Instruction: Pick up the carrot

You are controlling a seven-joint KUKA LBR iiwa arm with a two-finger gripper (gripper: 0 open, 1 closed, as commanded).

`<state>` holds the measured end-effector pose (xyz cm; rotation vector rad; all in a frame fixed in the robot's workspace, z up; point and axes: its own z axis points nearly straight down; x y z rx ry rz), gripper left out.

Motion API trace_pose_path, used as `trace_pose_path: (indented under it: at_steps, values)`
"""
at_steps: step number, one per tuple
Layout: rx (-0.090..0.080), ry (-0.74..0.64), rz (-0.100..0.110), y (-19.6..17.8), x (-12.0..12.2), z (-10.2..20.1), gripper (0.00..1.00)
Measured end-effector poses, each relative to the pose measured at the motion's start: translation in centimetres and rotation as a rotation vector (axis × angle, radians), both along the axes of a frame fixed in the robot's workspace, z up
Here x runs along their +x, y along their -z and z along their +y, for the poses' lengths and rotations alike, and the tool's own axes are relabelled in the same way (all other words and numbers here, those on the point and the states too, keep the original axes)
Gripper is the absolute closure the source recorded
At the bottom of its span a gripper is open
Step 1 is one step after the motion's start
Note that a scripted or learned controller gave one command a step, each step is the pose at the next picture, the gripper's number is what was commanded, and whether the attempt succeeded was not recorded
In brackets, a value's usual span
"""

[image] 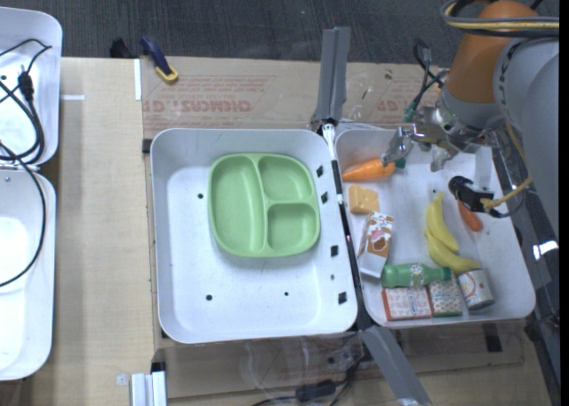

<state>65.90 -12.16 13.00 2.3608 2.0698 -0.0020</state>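
Carrot (366,170) was the thing sought, and it was found towards the far end of the right bin (526,299), close to the wall shared with the left bin (178,244). At the near edge of the right bin a flat box (409,304) and a small can (480,289) were seen, with a green bottle (413,274) lying just behind them. Further back, bananas (442,235), a small carton (378,237) and a yellow cheese block (362,199) were noted. Beyond the cheese the carrot lay on its side, its orange tip pointed at the dividing wall and its green top turned towards the arm. At that green end the gripper (420,150) was poised, its fingers spread apart and nothing seen between them; one finger was just beside the top.

The carrot was judged to be a light, stiff toy, smooth and tapered, so a slip towards the thin end was to be feared. A hold across the thick part next to the green top was thought safest.
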Motion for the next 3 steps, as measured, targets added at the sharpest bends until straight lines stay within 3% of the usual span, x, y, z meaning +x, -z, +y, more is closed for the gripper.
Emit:
trace_pose_path:
  at_steps: [1, 2, 3]
  values:
    - [0.001, 0.1, -0.003, 3.6, 0.1, 3.0, 0.0]
    - [0.0, 0.099, -0.003, 2.6, 0.1, 2.9, 1.0]
    - [0.001, 0.021, -0.001, -10.2, -0.5, 5.4, 1.0]
